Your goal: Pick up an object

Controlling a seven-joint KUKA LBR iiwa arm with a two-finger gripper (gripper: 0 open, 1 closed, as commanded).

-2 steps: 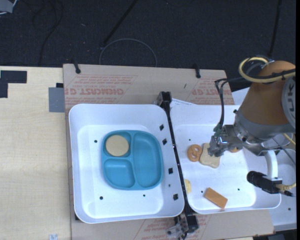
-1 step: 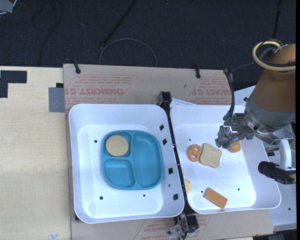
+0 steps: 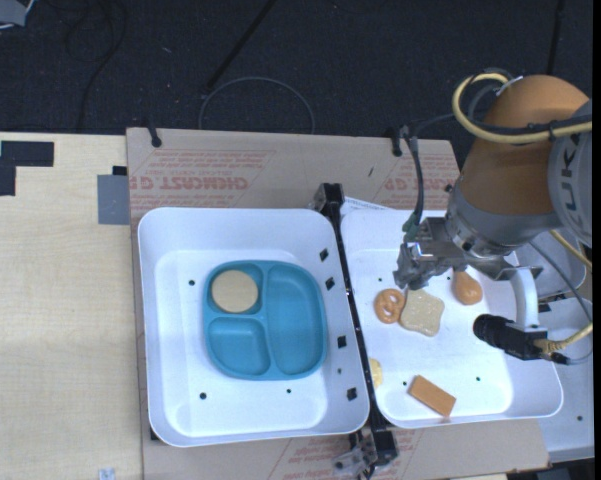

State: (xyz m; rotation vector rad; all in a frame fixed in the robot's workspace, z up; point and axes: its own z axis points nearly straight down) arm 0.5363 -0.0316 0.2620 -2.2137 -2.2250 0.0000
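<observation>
Claw (image 3: 413,276) hovers beside pretzel (image 3: 387,305), toast (image 3: 422,312).

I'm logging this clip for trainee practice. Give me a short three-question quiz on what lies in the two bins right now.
1. True or false: the blue tray sits in the right bin.
2. Which item is in the tray's upper left compartment? A) round tan disc B) pretzel C) orange block
3. Fill in: the gripper hovers just above the pretzel and the pale ____ slice.

Key: 1 false, it sits in the left bin; 2 A; 3 bread.
</observation>
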